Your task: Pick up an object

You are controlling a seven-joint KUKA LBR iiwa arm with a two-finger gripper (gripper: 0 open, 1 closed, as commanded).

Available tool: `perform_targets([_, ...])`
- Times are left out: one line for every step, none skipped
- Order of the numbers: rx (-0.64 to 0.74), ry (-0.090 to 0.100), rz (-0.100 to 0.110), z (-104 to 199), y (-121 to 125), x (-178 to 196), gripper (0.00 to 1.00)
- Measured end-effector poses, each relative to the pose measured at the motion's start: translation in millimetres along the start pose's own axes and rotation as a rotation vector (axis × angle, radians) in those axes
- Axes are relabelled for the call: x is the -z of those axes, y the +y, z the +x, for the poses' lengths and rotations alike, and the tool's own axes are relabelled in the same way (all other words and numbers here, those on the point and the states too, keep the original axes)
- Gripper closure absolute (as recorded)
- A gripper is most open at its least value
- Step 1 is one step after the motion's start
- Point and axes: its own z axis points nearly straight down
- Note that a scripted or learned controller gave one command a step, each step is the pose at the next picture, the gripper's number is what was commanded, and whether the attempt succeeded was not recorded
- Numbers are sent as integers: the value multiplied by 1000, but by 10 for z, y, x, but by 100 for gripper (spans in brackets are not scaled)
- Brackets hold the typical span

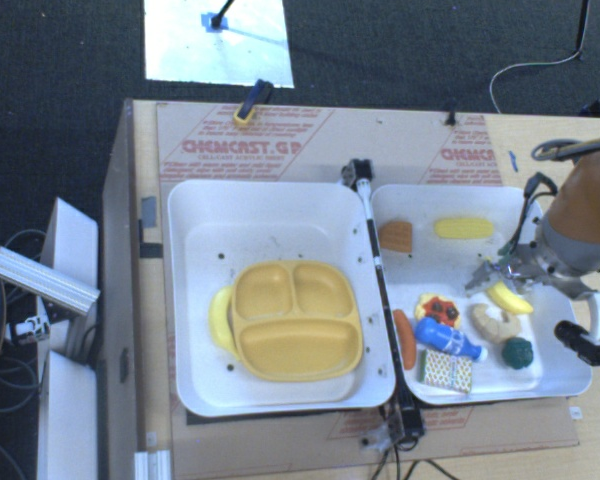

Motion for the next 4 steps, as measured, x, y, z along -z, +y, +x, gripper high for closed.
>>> perform_targets([1, 0, -3, -2, 11, 109, 100])
perform_targets([3, 1, -2, 417, 612, 4, 100])
perform_targets([-3, 5, 30, 1097, 997, -20, 100])
perform_targets([4, 1, -4, 1759, 332, 1015, 100])
